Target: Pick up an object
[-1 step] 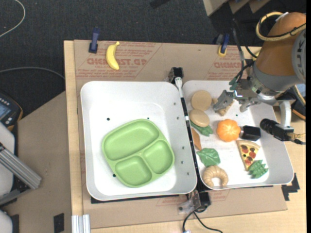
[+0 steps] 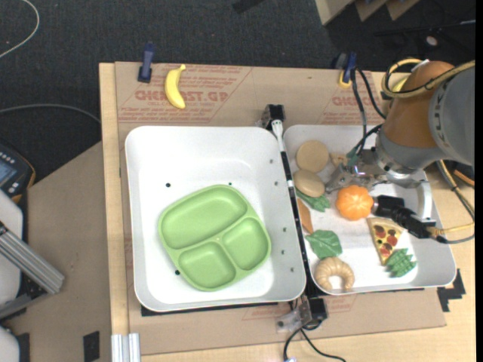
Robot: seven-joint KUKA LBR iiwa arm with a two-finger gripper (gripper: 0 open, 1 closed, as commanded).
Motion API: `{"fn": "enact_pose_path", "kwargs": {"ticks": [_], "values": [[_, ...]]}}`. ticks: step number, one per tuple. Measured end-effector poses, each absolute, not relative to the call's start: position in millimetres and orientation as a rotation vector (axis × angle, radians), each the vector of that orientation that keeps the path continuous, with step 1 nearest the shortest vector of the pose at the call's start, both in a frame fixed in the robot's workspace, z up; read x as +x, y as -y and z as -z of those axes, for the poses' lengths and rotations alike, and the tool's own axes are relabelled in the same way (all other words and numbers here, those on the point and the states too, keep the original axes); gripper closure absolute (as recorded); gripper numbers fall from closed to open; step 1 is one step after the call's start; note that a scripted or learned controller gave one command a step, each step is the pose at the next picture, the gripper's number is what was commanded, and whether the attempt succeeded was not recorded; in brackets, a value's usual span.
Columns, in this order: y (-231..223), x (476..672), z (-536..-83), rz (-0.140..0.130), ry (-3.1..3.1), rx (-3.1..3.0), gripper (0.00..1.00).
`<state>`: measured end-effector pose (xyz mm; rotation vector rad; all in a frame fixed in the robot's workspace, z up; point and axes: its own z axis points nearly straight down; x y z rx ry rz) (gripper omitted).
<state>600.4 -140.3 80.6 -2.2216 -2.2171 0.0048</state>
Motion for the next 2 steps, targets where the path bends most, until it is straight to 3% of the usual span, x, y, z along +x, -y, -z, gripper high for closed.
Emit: {"fn": "enact_pose_path", "kwargs": {"ticks": [1, 2], "values": [[139, 602.3, -97, 0.002, 2.222, -2.225, 1.0], [25, 593.4, -191, 0.015, 2.237, -2.211, 1.0]]}}
